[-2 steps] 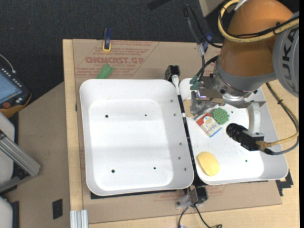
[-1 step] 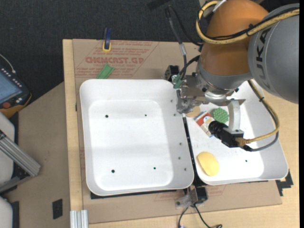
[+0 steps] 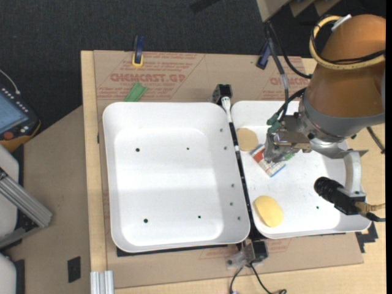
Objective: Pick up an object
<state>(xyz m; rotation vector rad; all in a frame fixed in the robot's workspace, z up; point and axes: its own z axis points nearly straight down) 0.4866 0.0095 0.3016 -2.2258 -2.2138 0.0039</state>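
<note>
KUKA bench, mid-attempt: my two-finger gripper (image 3: 278,150) hangs low inside the shallow white plastic bin on the arm's side (image 3: 306,225), directly over a small flat packet printed in red, white and blue (image 3: 270,165), the thing I judge to be my pick. The packet lies on the bin floor, partly covered by my own metalwork, one corner poking out toward the camera. Whether my jaws are spread, pressed together or pinching that packet I cannot tell from this slant, and nothing shows it lifted. Just beyond the packet, toward the second white bin (image 3: 165,182), sits a flat round tan disc (image 3: 247,139), near it but apart. Well clear of the packet, on the camera side, rests a smooth yellow oval lump (image 3: 268,211). To do this step well, I reckon I should be squarely centred over the packet, take it across its narrow side, close firmly since a thin flat thing slips easily, and rise straight without nudging the tan disc.
</note>
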